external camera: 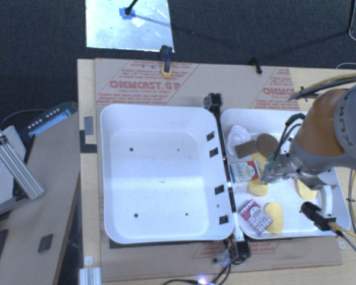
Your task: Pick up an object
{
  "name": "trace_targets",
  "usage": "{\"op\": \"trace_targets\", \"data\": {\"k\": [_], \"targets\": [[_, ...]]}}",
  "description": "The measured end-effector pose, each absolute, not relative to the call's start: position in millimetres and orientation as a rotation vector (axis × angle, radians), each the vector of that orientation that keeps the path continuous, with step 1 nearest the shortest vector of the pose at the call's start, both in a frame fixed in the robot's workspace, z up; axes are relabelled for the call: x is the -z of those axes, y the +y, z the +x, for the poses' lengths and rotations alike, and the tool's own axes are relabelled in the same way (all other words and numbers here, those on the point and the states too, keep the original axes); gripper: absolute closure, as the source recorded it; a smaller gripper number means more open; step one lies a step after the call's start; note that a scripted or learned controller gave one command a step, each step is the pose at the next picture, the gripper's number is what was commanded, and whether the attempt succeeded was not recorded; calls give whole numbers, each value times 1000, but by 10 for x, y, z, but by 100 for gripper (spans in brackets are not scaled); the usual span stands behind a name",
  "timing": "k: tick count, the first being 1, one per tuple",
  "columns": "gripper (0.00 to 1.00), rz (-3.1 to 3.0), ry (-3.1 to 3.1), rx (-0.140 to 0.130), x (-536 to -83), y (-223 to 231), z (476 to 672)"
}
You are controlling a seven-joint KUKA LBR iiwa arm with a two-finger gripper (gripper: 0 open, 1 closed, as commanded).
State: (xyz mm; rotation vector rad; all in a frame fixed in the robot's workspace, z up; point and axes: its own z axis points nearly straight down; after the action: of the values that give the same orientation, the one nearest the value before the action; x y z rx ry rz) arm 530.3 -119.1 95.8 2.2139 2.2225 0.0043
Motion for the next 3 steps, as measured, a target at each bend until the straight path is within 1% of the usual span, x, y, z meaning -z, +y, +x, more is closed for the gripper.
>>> {"op": "trace_targets", "data": {"k": [1,2,3], "targets": [[100,2214,2227,-4,-847,-818,5293],[100,2198,2234,-22,-1912,260,5719],[100,2205,2232,-16,-2358,983,6166]]}}
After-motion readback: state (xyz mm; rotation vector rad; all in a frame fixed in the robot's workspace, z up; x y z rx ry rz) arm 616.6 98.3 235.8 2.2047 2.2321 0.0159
